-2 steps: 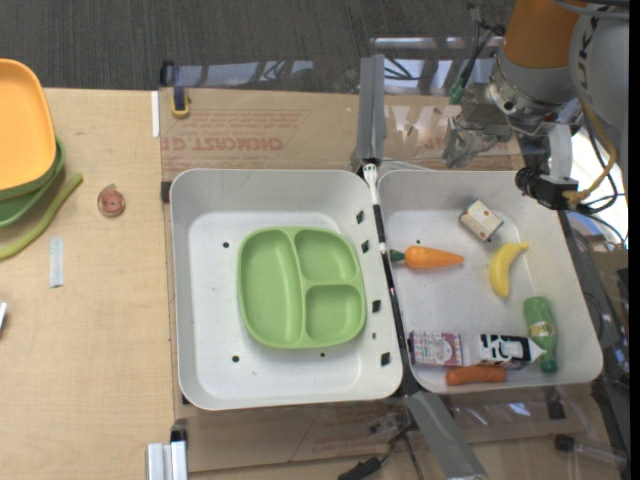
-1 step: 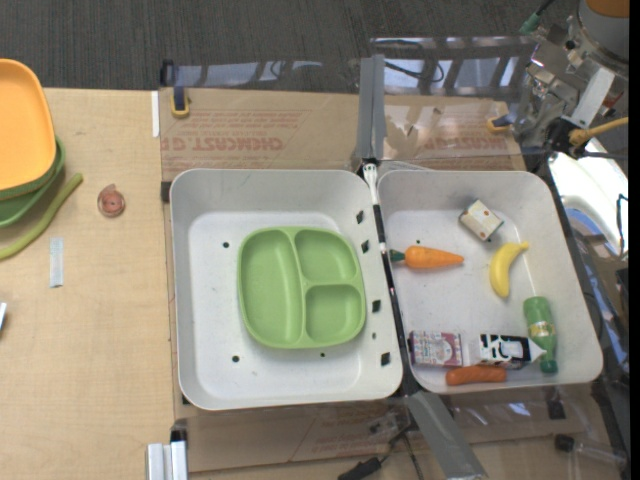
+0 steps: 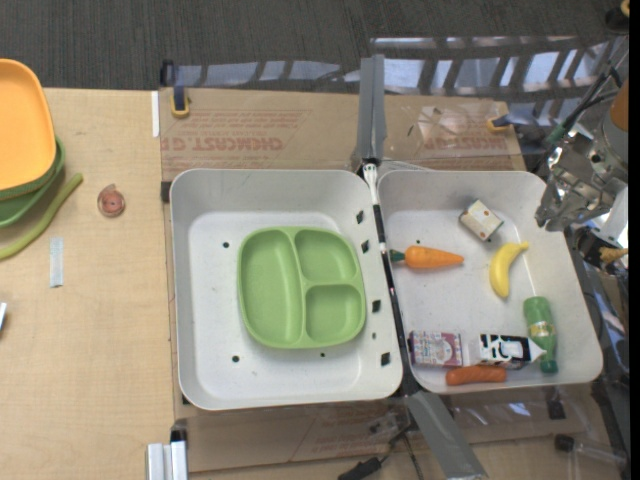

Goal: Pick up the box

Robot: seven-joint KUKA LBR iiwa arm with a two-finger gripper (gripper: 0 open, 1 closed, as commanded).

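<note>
A small beige and white box [image 3: 481, 220] lies tilted near the back of the right bin [image 3: 571, 260]. Two more carton-like boxes lie by that bin's front wall: a pink one [image 3: 436, 348] and a black and white one [image 3: 505, 348]. My gripper [image 3: 553, 211] hangs at the right bin's back right corner, over its rim, a short way to the right of the beige box and apart from it. Nothing shows in its grasp.
The right bin also has an orange carrot [image 3: 433, 258], a yellow banana [image 3: 505, 267], a green bottle [image 3: 540, 332] and a red-orange piece [image 3: 476, 375] at the front. A green divided plate [image 3: 301, 287] lies in the left bin [image 3: 200, 298]. An orange plate [image 3: 20, 128] sits far left.
</note>
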